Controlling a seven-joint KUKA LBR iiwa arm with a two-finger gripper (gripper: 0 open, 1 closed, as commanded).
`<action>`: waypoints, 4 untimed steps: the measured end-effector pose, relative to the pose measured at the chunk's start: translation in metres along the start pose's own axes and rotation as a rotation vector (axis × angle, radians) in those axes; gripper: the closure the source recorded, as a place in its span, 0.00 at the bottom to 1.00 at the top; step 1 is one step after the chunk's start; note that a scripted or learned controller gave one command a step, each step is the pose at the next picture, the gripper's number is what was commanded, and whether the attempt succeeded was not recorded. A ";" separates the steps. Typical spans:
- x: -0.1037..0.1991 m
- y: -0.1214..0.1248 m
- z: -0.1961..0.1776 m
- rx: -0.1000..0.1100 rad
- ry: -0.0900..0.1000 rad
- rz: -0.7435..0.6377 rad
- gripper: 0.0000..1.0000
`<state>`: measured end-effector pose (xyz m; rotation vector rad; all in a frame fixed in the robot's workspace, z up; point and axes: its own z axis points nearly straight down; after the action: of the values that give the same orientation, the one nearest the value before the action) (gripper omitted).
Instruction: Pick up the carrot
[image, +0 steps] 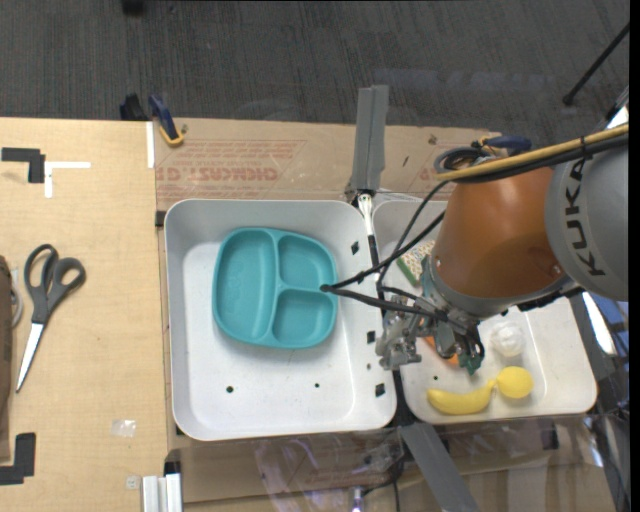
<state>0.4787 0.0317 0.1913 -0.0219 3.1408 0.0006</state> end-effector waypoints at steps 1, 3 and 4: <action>-0.003 0.048 0.000 0.001 -0.001 0.094 1.00; -0.001 0.150 0.022 0.000 0.000 -0.143 1.00; -0.007 0.197 -0.104 0.001 -0.002 -0.057 1.00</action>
<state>0.4828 0.2289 0.2949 -0.1121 3.1371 -0.0003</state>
